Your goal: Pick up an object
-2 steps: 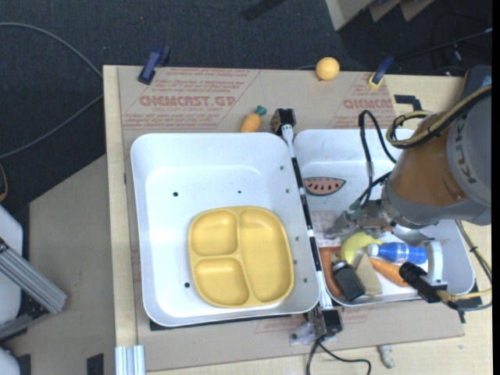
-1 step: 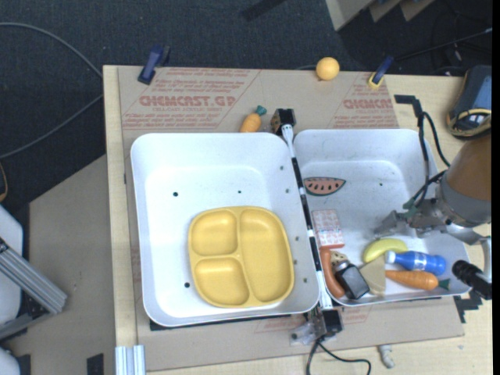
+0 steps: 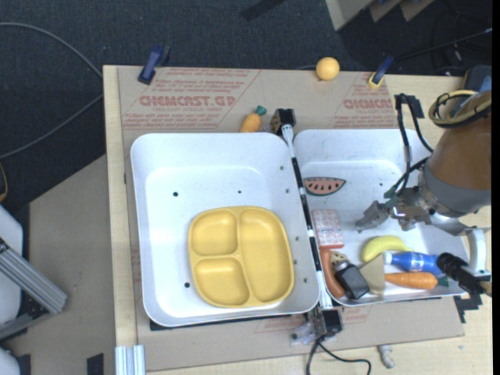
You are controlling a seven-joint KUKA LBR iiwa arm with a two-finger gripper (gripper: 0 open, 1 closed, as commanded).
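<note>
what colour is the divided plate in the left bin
Pale yellow divided plastic plate, plain with no pattern; the camera view shows it.

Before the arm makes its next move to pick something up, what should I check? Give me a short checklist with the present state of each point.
1. Claw is over the right bin: ok.
2. Claw holds nothing yet: cannot tell; nothing shows between its tips, but they are small and blurred.
3. Objects within reach: ok; banana, carrot and blue tube lie close below the claw.
4. Target stands free: not ok; the three lie crowded together, some touching.
5. Watermelon slice lies apart from the pile: ok, an easier pick.
6. Yellow tray in the left bin is away from the arm: ok.
</note>
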